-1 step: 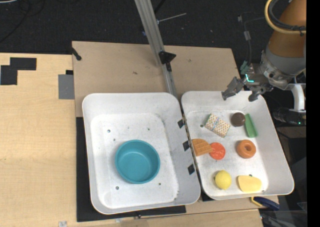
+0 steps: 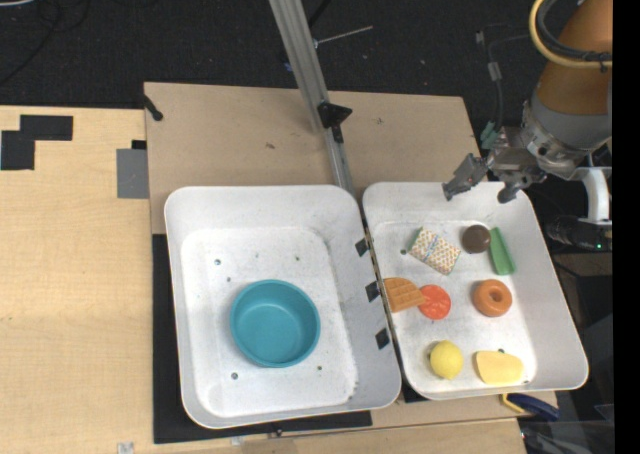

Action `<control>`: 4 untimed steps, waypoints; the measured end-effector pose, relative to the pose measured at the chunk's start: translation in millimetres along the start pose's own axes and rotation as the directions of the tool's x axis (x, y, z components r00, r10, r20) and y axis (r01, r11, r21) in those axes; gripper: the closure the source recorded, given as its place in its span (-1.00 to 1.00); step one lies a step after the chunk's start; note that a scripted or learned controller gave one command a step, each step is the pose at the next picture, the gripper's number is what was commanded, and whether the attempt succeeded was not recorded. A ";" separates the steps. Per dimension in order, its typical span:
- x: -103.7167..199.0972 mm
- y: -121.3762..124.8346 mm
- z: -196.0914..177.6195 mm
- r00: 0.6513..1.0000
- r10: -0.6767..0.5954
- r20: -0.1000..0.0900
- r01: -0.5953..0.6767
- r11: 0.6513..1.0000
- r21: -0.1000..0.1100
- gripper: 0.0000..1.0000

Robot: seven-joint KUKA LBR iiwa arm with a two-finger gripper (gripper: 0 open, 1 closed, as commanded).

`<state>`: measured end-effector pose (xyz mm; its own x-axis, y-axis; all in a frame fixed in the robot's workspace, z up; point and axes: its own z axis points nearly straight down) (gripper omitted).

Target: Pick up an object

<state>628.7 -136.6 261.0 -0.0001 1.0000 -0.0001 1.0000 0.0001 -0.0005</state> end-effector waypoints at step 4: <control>13.8 8.8 151.2 1.000 0.001 0.001 -0.001 1.000 -0.006 1.00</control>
<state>637.4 -122.7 109.8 0.0006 1.0000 -0.0013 1.0000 -0.0006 0.0057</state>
